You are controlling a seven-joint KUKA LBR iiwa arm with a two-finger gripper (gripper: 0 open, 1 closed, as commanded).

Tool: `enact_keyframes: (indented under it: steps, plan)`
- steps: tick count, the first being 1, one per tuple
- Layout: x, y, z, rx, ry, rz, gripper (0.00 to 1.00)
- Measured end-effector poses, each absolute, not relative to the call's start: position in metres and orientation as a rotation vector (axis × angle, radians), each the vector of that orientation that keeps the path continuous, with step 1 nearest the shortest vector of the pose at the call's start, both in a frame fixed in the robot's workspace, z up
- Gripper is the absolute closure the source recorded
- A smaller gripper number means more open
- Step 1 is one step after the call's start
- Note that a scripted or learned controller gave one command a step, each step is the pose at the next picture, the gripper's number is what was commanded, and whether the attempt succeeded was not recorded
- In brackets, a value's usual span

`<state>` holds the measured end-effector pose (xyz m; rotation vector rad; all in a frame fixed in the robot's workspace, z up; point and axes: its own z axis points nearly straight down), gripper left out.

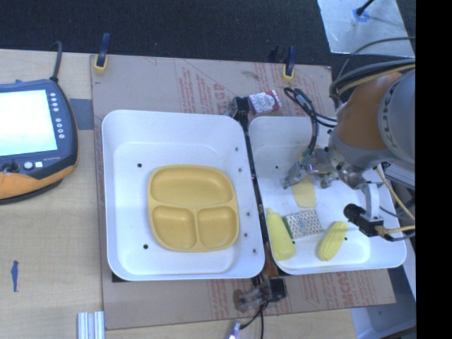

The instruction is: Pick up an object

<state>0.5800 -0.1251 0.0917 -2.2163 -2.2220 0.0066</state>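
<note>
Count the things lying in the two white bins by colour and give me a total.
Yellow: 4 — divided tray in the left bin, long block, corn cob and pale block in the right bin.
Grey-speckled: 1 — small grater-like piece.
Total: 5

robotics lab, clamped cardboard bench (pixel 212 83), teach pendant (pixel 32 136), two white bins (pixel 127 140)

Bench (pixel 42 260) bears two bins (pixel 120 189), pendant (pixel 32 140).
</note>
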Motion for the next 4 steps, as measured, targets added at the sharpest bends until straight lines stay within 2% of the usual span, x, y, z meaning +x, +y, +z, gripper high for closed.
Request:
enact_keyframes:
  steps: [1,2,3,4]
  plan:
    - [0.58,-0.126,0.102,-2.216,-2.221,0.009,1.0]
    - [0.58,-0.126,0.102,-2.215,-2.222,0.01,0.0]
    - [0.582,-0.13,0.092,-2.216,-2.222,0.007,0.0]
    - [0.582,-0.131,0.102,-2.216,-2.22,0.009,1.0]
